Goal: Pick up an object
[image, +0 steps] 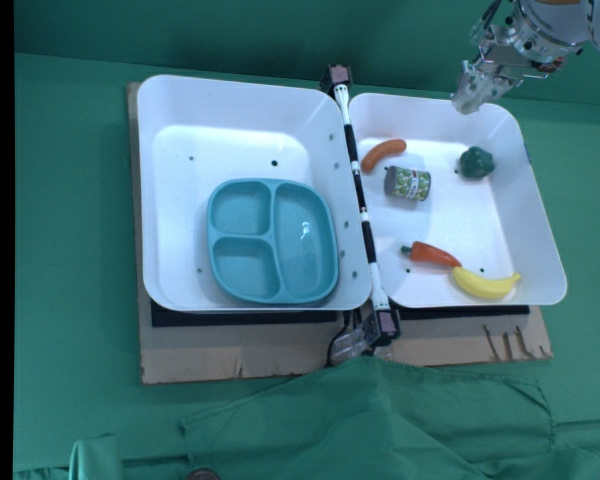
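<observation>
In the left bin (180,118) you have a teal divided plate (272,240), sitting toward five o'clock. Moving right, the right bin (540,248) holds a sausage (383,153) at eleven o'clock, a small can (407,183) on its side just below it, a green broccoli piece (475,162) at one o'clock, a carrot (432,254) and a banana (485,284) touching near six. The gripper (470,96) hangs over that bin's twelve o'clock rim with nothing in it; how wide it stands you cannot tell.

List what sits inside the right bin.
The right bin holds a sausage, can, green broccoli-like piece, carrot and banana. Anything beneath them is covered.
</observation>
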`<state>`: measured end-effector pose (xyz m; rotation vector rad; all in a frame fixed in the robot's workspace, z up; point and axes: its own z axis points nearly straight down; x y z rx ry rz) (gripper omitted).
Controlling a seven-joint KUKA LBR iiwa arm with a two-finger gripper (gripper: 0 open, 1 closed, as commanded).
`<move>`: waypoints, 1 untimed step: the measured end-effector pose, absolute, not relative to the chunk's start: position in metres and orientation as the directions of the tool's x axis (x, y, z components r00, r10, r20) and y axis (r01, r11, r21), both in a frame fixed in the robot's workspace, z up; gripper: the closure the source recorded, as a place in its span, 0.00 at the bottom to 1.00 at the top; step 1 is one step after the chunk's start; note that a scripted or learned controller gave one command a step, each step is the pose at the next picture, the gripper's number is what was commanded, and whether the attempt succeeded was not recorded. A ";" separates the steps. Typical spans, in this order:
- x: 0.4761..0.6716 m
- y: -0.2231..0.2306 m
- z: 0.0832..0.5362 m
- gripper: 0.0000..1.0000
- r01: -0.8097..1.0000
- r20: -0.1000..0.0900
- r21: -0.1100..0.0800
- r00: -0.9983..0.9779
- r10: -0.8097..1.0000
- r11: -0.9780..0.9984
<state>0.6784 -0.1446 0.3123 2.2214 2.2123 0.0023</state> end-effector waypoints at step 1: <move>0.599 -0.111 0.351 1.00 1.000 -0.001 0.004 0.003 1.000 -0.003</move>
